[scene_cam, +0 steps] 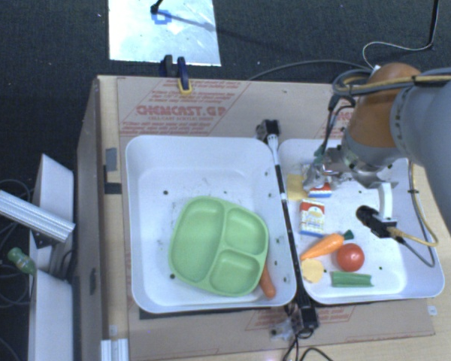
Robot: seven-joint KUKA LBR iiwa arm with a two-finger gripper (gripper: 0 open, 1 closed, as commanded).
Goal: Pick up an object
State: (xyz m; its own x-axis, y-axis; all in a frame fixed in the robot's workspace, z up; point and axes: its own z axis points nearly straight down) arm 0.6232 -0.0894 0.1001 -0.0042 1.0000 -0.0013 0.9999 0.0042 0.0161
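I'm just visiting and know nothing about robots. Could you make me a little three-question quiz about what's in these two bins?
1. True or false: the green divided plate lies in the left bin.
2. Which lies nearest the tomato? A) the carrot B) the small carton C) the clamp at the bench's far edge
3. Fill in: the gripper hangs over the far part of the ____ bin.

Key: 1 true. 2 A. 3 right; that is the right bin, holding the food items.
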